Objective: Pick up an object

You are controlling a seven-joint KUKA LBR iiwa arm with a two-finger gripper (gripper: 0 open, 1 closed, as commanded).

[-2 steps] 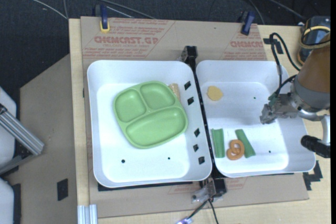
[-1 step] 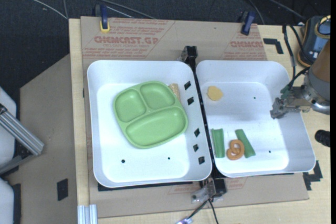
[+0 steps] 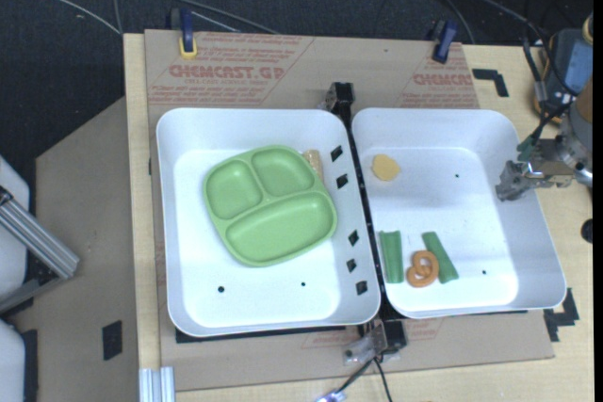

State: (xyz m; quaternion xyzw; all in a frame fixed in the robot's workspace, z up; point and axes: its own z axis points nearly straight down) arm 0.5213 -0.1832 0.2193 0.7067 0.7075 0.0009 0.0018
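Note:
The right bin holds a small yellow round piece near its back left. Two green sticks lie near its front, with an orange pretzel-shaped ring between them. My gripper hangs over the right bin's right wall, well to the right of all these pieces, with nothing visibly in it. In the left bin a green divided plate lies flat, and a small tan piece sits at its back right corner.
A black divider with clips runs between the two bins. Blue clamps hold the cardboard backing at the far edge. Cables cross the dark floor behind the bench.

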